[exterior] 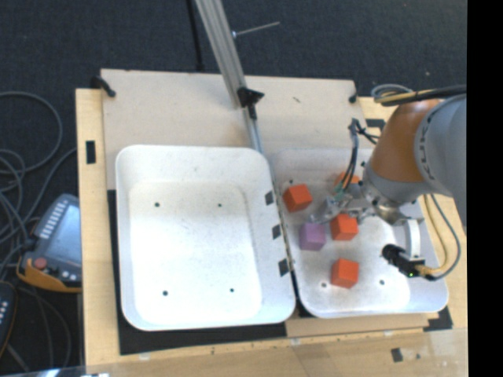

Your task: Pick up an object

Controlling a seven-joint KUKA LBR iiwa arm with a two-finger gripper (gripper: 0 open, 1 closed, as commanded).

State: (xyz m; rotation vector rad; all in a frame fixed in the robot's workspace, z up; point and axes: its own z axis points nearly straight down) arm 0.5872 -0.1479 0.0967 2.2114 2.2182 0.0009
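Observation:
My gripper (pixel 343 209) hangs low over the middle of the right bin (pixel 420 293), below the arm's orange band (pixel 399 144). An orange cube (pixel 344 228) lies right at its tip, touching or just under it; I cannot tell if it is gripped. A purple cube (pixel 313 236) rests just left of that one. Another orange cube (pixel 297 197) sits further up-left, near the bin's left wall. A third orange cube (pixel 344 273) lies toward the front. A small orange piece (pixel 346 181) peeks out behind the wrist.
The left bin (pixel 196 234) stands beside the right one, sharing a wall with clips (pixel 277 231). A slanted metal rail (pixel 224 42) runs in from the top to the bins' back edge. Cables (pixel 416 261) hang off the wrist at the right.

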